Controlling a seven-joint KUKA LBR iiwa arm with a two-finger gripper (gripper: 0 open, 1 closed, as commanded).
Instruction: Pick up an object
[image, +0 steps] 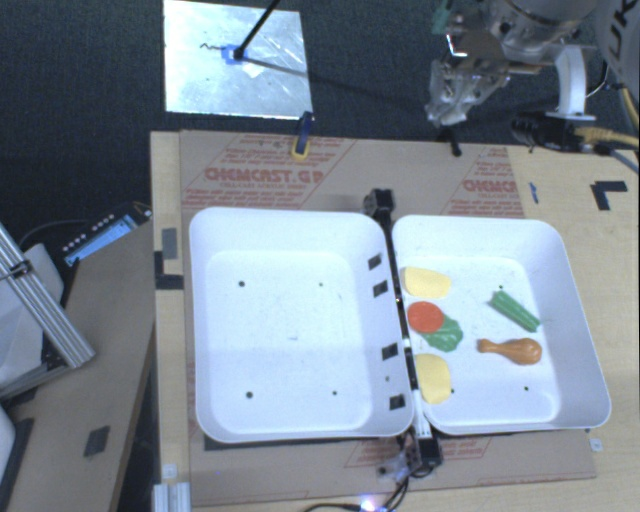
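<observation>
The right bin (560, 270) holds several toy foods. A pale yellow piece (426, 282) lies near the divider, with a red-orange round piece (426, 316) just below it, resting on a green leafy piece (446, 334). Another yellow piece (433, 377) sits at the bin's front left. A green pod-like piece (514, 309) and a brown drumstick (512, 350) lie further right. My gripper (447, 108) hangs high above the bench, beyond the far edge of the bins, well away from every object, with nothing seen in it.
The left bin (290, 330) stands beside the right one, joined by a black clip strip (392, 300). A shiny metal plate (237, 60) lies at the back left. A yellow clip (300, 148) sits on the cardboard base. Cables run at the back right.
</observation>
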